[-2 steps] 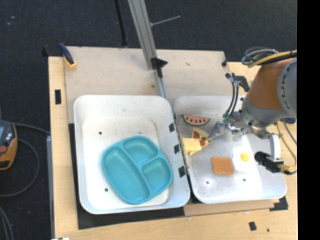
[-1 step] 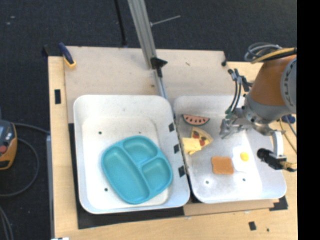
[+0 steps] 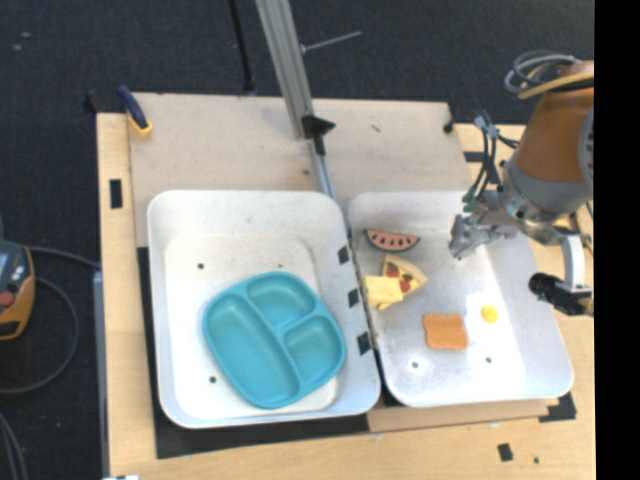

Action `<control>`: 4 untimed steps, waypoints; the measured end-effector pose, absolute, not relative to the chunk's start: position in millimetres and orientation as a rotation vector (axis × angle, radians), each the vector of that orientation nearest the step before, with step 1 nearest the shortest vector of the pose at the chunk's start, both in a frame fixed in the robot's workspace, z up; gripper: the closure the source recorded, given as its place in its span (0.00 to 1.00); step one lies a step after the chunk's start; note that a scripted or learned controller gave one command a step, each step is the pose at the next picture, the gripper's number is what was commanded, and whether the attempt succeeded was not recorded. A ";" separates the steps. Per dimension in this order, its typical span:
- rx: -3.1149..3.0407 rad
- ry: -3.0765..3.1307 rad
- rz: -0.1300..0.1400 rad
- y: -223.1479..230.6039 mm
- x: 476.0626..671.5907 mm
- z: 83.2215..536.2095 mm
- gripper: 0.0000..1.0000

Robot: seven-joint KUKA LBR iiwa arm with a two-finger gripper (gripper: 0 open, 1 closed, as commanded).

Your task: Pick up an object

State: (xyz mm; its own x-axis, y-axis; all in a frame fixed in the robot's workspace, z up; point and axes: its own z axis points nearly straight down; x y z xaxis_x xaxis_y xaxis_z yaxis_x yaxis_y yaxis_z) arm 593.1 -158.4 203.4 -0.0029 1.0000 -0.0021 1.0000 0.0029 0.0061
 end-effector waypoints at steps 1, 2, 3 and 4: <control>2.214 2.220 0.004 -165.0 594.8 248.4 1.00; 2.214 2.221 0.004 -166.6 595.8 289.4 1.00; 2.215 2.227 0.002 -126.0 584.1 286.9 1.00; 2.214 2.228 0.001 -76.1 570.2 271.5 1.00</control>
